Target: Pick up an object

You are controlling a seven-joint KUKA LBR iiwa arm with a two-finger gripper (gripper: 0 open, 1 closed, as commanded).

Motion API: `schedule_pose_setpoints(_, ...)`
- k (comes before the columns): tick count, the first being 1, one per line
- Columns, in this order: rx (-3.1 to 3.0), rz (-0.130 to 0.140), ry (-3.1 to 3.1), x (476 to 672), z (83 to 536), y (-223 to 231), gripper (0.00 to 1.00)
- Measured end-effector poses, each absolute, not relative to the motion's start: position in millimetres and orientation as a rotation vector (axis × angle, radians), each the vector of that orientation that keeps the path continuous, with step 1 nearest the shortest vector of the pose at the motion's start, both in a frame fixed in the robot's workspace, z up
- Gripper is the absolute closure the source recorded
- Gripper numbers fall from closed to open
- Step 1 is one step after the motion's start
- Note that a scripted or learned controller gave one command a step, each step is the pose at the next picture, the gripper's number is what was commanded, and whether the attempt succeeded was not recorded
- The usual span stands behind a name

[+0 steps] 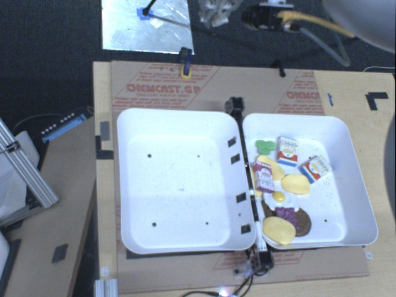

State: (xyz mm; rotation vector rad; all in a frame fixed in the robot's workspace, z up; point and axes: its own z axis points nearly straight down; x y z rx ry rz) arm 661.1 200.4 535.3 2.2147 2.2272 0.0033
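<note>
- Objects for the pick lie bunched in the right bin (352,184), mostly toward its left wall and middle.
- At the far end of that bin's cluster I see a green piece (265,146), with a red, white and blue carton (287,150) just beside it.
- A second carton (315,167) sits tilted near the middle of the right bin, touching a yellow piece (297,184).
- Close to the bin's left wall a red-and-white packet (265,177) lies against a pale yellow piece (268,162).
- Nearer the bin's front come a fried egg (278,197), then purple grapes (286,214), a brown disc (302,223) and a yellow lump (279,230), all close together or touching.
- The left bin (179,178) adjoins the right bin, joined to it by black clips (236,159).
- The gripper (216,8) shows well beyond the right bin's far side, above the floor and apart from every object. It is blurred, and I cannot tell whether it is spread or closed.
</note>
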Motion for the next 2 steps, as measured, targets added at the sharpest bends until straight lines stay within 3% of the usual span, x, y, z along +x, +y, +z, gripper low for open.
schedule_pose_setpoints(2,2.214,0.003,2.229,631.1,535.5,234.8,1.0)
